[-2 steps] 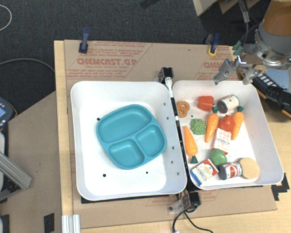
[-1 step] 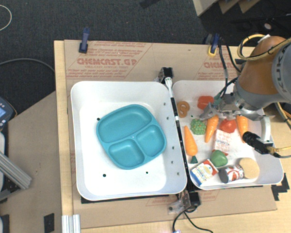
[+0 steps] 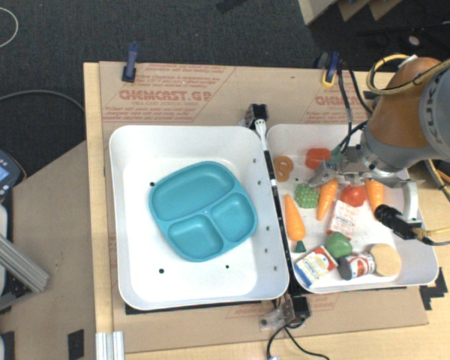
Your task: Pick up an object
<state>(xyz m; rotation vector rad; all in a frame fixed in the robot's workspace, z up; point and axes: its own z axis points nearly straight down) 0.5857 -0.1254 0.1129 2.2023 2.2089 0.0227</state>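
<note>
Carrot (image 3: 326,199) lies tilted directly beneath the jaws (image 3: 337,172) in right bin (image 3: 427,265).

A flat brown bench top (image 3: 210,88) printed with red lettering carries two shallow white plastic bins side by side. The left bin (image 3: 127,223) sits toward nine o'clock, the right bin (image 3: 420,265) toward three o'clock, their inner rims touching. Blue clamps (image 3: 130,61) grip the top's twelve o'clock edge.
</note>
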